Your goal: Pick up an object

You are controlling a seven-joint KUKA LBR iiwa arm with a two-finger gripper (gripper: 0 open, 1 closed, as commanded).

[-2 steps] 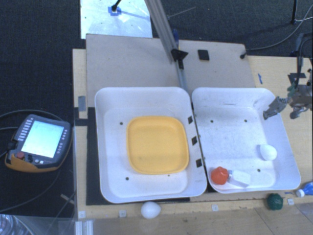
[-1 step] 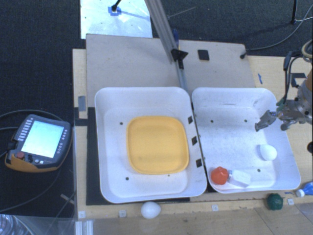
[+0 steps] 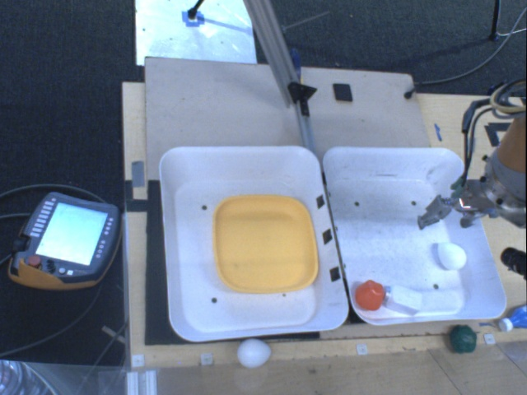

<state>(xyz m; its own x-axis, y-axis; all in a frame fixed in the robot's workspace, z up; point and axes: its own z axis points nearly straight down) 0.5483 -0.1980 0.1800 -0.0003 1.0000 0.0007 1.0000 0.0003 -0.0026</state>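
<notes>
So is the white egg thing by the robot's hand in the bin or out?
In. The white egg lies on the right bin's floor, below the gripper.

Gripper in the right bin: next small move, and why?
Probably a short shift toward the bin's near edge, then down onto the white egg-shaped object. The gripper sits just beyond it on the far side, nothing visible between its fingers, and that object is the closest one.
</notes>
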